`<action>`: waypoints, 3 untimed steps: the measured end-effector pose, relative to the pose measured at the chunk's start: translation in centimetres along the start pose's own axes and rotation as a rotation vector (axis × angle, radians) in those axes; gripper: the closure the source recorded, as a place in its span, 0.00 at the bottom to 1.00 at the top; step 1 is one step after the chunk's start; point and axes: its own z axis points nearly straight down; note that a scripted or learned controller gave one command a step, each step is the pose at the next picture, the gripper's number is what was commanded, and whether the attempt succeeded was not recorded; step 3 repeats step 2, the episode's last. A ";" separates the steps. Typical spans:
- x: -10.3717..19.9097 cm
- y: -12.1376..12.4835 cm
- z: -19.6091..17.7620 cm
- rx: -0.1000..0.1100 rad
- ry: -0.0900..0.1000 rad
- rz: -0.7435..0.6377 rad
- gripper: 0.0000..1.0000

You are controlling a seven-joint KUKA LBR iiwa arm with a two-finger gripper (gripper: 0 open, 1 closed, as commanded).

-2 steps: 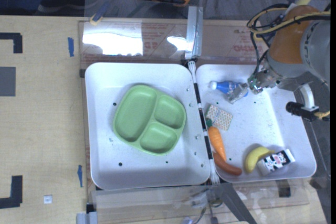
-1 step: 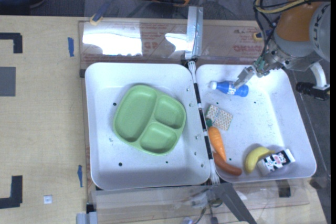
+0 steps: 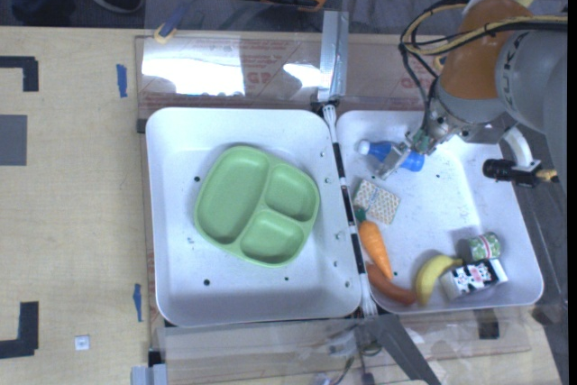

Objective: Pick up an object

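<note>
**Tool low over blue bottle, right bin: grasp unconfirmed**

The tool [image 3: 413, 144] sat low in the right bin [image 3: 505, 221], at its upper left, directly above a small blue bottle [image 3: 388, 152] with a white cap. Whether it was released or clenched could not be told; the wrist hid that.

Risks judged from this pose:
- The bottle lay on its side, so a round body could roll or squirt out under an off-centre pinch.
- The patterned packet [image 3: 377, 199] lay just beside the bottle, toward the near side; a sweep could drag it along.
- The divider [image 3: 335, 167] between the bins stood near, so a nudged bottle could wedge against it.

Further out, the carrot [image 3: 376, 250], banana [image 3: 433, 273], small can [image 3: 485, 245] and card box [image 3: 473, 277] lay well apart, unlikely to interfere. The green divided plate [image 3: 257, 205] sat in the left bin [image 3: 171, 194]
</note>
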 end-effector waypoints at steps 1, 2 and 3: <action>0.0 0.0 -0.9 -0.001 -0.002 -0.006 1.00; 0.1 0.2 -11.1 -0.022 -0.013 0.187 1.00; 0.1 0.2 -11.1 -0.022 -0.013 0.187 1.00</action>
